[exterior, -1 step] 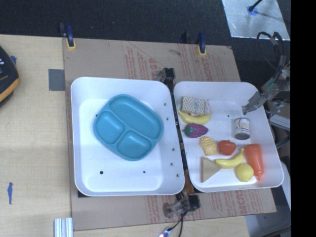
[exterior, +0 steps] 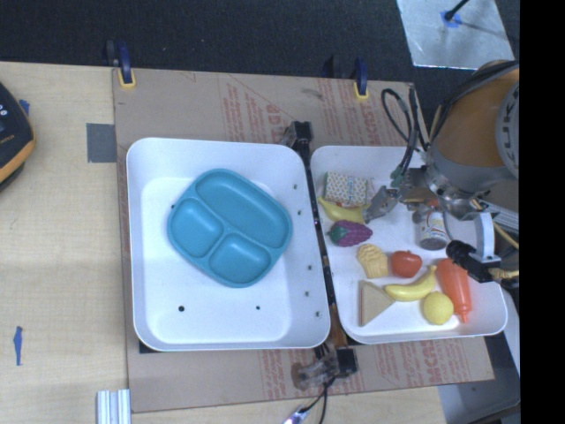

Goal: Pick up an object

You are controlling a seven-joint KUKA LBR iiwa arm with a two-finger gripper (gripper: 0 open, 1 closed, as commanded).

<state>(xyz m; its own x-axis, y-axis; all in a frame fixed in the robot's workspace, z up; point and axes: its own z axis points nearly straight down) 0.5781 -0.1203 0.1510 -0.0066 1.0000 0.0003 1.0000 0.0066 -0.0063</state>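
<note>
The right bin holds several toy foods: a patterned cracker block, a small yellow banana, a purple eggplant, a corn cob, a red tomato, a larger banana, a lemon, an orange carrot, a tan sandwich wedge and a small can. My gripper hangs over the upper middle of this bin, just right of the cracker block and small banana, above the eggplant. I see nothing held in it.
The left bin carries a blue divided plate, tilted a little. The arm's grey and orange body covers the right bin's far right corner, with black cables looping beside it. A black clamp sits where the bins meet.
</note>
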